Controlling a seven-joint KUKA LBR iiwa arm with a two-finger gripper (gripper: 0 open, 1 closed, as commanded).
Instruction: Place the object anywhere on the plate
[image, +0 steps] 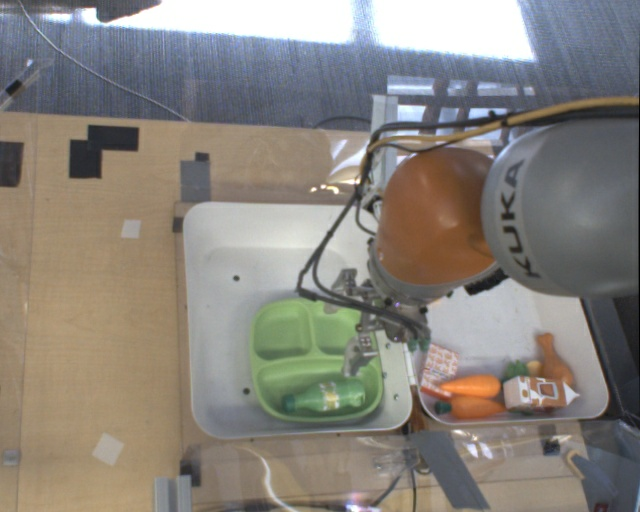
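A green divided plate (290, 345) lies in the left white bin (215, 300), toward its front. A green bottle with a yellow label (325, 398) lies on its side in the plate's front compartment. My gripper (360, 358) hangs over the plate's right part, just above and behind the bottle. The bottle rests on the plate, apart from the gripper. The big orange and grey wrist hides the bin's back right area.
The right bin (590, 395) holds two carrots (470, 395), a small packet (438, 362), a toy carton (535, 392) and a brown drumstick-like piece (555, 362). Cables (325, 255) loop from the wrist over the left bin.
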